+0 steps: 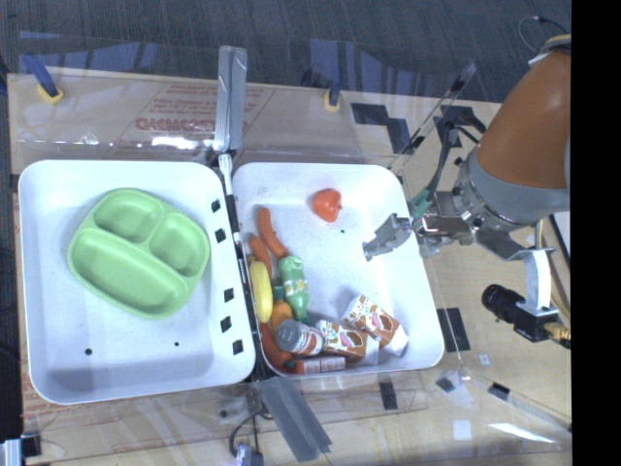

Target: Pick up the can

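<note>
Can (309,340) on its side, lengthwise left-right

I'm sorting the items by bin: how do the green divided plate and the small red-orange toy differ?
The green divided plate lies in the left bin; the red-orange toy lies in the right bin. The plate is far larger, taking up much of its bin floor, while the toy is a small lump. The plate is flat with three compartments; the toy is rounded. Both sit apart from the clutter along the right bin's near-left side.
</note>
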Robot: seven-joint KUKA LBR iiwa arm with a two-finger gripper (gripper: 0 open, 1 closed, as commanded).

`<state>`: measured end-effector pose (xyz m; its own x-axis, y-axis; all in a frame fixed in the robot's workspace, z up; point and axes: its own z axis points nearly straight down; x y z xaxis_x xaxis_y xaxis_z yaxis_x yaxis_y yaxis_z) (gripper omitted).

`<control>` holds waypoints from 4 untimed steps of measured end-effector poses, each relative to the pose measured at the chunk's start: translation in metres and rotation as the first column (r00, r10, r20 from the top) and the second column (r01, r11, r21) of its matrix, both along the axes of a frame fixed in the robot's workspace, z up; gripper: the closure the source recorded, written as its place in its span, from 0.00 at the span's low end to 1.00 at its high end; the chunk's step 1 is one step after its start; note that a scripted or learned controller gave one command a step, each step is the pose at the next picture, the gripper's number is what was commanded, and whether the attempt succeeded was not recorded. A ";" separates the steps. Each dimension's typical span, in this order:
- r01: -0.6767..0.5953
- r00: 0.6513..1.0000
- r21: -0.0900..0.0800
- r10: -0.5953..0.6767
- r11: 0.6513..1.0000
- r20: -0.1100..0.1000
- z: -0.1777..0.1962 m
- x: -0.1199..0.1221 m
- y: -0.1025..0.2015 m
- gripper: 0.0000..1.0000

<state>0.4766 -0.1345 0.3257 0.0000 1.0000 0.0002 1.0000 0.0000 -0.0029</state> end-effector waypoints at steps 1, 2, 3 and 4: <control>-0.114 0.993 0.003 0.114 0.994 -0.003 -0.015 -0.001 -0.037 0.00; -0.122 0.992 0.004 0.123 0.992 -0.007 -0.006 0.000 -0.035 1.00; -0.209 0.978 0.002 0.209 0.978 -0.002 -0.047 -0.001 -0.076 1.00; 0.229 0.973 0.000 -0.229 0.973 -0.002 -0.071 0.052 -0.075 1.00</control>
<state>0.5289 -0.2096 0.2545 0.2288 0.9735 0.0000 0.9735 -0.2288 -0.0052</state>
